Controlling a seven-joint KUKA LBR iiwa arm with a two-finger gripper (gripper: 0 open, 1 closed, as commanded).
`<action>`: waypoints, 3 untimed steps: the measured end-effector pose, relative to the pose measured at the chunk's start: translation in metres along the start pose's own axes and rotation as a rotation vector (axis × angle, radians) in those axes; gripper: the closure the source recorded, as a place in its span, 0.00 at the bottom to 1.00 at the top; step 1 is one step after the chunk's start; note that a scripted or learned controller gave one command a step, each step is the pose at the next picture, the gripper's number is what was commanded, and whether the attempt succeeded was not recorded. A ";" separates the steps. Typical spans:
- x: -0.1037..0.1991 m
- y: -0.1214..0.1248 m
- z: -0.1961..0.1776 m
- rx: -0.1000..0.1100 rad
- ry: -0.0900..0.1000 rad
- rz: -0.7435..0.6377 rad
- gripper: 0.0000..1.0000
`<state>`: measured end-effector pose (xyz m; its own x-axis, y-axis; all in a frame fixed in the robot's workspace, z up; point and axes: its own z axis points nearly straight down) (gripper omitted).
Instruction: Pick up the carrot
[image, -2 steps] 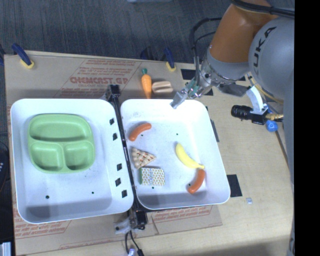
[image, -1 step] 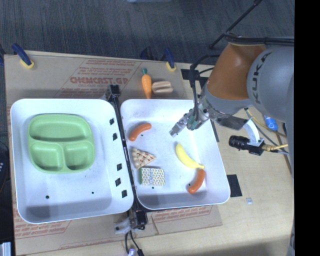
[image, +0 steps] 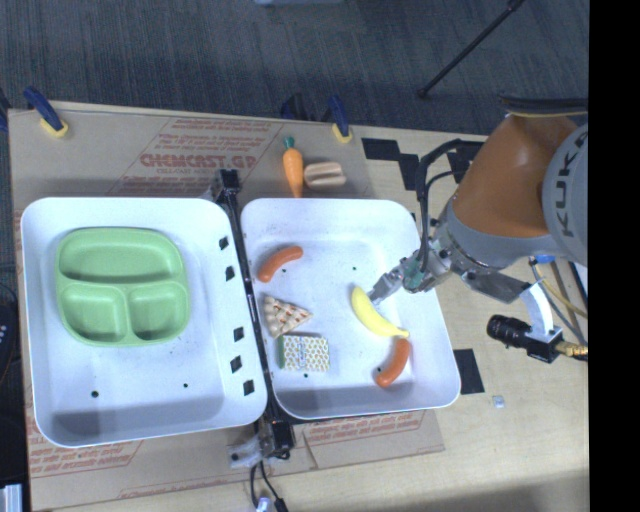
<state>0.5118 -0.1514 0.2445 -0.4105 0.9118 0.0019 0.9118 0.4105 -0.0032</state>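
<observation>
You're at the approach step: the right bin (image: 335, 215) has your gripper (image: 392, 287) beside the banana (image: 374, 312), jaws seemingly narrow and empty. The carrot (image: 292, 170) lies outside, behind the bin; reach there next.

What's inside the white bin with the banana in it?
In the right bin lie a banana, two sausages, a pizza slice and a patterned square. The gripper covers a little floor beside the banana.
</observation>
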 end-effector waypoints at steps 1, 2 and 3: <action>-0.020 -0.042 -0.060 -0.003 -0.003 0.225 1.00; 0.051 -0.016 0.059 0.001 0.002 0.458 1.00; -0.013 -0.044 0.091 0.001 0.002 0.384 1.00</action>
<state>0.4770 -0.1810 0.1532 -0.0385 0.9993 0.0023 0.9992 0.0386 -0.0051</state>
